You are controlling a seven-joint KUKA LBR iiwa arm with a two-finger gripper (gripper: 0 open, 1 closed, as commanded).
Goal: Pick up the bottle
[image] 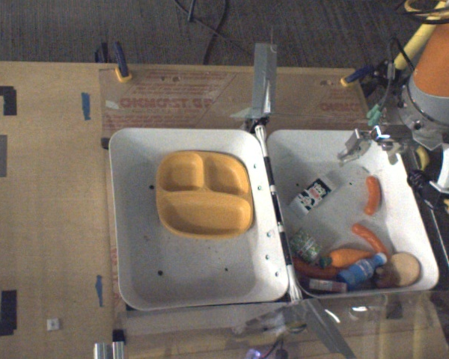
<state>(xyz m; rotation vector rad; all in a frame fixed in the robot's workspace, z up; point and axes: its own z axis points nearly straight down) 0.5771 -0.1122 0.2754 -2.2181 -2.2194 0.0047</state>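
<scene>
2 white bins sit side by side on the bench. The left bin (135,275) holds a yellow divided plate (204,193). The gripper (365,142) hangs over the far right part of the right bin (419,223), with nothing between its fingers; how wide the jaws stand cannot be told from here. The bottle (361,269), blue with a white cap, lies on its side at the near edge of the right bin, between a carrot (347,256) and a round brown item (404,268). 2 sausages lie further right, one (371,195) near the gripper and another (370,239) just above the bottle. A small carton (313,194) lies mid-bin.
</scene>
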